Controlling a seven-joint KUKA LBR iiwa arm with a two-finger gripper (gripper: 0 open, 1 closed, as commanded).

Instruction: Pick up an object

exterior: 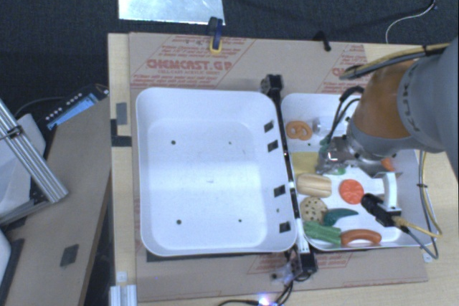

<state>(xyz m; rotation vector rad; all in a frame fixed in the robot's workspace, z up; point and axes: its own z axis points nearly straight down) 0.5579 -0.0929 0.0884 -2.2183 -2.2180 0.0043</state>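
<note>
So the left bin [208, 168] has nothing in it to grab, just bare white plastic, which makes sense as the drop side. All the toy food is piled in the right bin [308, 111], mostly crowded along its near half, so that's where any pick has to happen.

Going across that bin: a pretzel-looking piece [298, 130] sits up near the divider, below it a pale bread roll [314, 185], then a speckled cookie [313, 208], and a green pepper-ish thing [323, 231] at the bottom edge. A bit further right there's a red tomato slice [351, 190] and a hot dog [361, 237] along the front rim.

The arm [401, 107] comes in from the right and bends down steeply over the middle of the bin, with the gripper [332, 159] low, just above the roll and close to the tomato slice. Honestly I can't tell how its business end is set, it's a dark blur from this angle, and nothing looks lifted. My guess is the roll is the target.
</note>
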